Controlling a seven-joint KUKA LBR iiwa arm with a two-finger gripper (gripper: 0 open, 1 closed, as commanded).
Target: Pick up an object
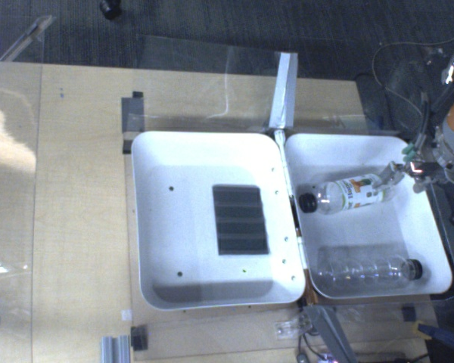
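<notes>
The gripper [402, 174] sits at three o'clock, touching the labelled bottle's [348, 193] base, probably lining up a grab. Whether it pinches the bottle, I cannot tell.

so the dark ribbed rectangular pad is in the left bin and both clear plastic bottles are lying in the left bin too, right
Not quite. The camera view shows the dark ribbed rectangular pad in the left white bin, but both clear plastic bottles lie in the right white bin: the labelled clear bottle with a black cap near the middle, and the unlabelled clear bottle along the near wall.
</notes>
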